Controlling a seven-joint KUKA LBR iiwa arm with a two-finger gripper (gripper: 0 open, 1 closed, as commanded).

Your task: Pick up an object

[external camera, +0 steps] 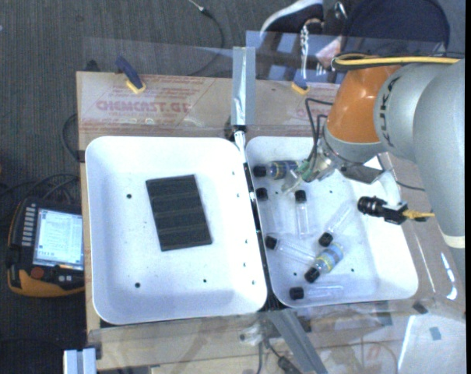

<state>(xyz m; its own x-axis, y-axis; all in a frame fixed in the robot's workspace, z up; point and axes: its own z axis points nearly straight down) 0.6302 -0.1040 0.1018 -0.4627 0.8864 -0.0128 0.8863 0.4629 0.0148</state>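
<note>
Camera view: our gripper (311,170) hangs at twelve o'clock in the right bin (398,283), beside a capped vial (280,169); nothing lifted yet, and the pick remains ahead, we judge.

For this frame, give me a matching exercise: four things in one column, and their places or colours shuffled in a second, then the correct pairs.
Things:
1. black ridged pad
2. gripper
3. blue-labelled vial
4. handheld pendant

Places:
A. on the floor left of the bench
B. flat in the left bin
C. over the upper part of the right bin, near a vial by the rim
D. low in the right bin among clear tubes

Pairs: 1-B, 2-C, 3-D, 4-A
</note>
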